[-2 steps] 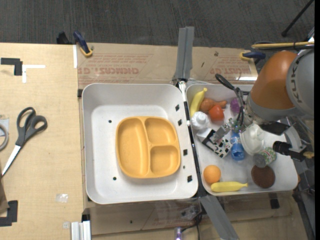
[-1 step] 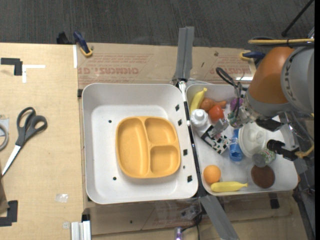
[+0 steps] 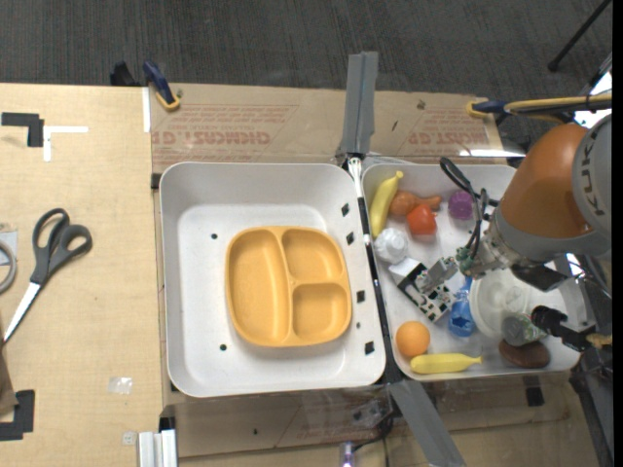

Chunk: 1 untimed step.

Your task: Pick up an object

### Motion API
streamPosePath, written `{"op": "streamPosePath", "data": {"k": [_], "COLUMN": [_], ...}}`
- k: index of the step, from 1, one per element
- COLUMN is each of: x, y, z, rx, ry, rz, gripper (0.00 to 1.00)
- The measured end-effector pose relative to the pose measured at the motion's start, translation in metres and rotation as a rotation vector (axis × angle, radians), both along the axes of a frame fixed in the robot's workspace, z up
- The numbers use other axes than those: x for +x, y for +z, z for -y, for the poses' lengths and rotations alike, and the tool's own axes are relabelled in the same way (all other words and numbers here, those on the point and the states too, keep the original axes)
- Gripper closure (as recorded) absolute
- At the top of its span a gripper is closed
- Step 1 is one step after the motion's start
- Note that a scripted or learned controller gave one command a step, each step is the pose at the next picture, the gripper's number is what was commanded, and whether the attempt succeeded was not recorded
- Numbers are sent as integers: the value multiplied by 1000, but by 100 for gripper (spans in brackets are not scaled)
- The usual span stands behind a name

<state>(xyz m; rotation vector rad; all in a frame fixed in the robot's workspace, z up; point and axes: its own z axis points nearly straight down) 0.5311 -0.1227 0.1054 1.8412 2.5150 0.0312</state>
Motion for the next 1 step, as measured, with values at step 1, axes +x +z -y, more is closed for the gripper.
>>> {"op": "streamPosePath", "data": {"k": [1], "x": [3], "y": [13], "z": [-1], "rx": [3], "ry": [3], "rz": [7], "gripper": [100]}}
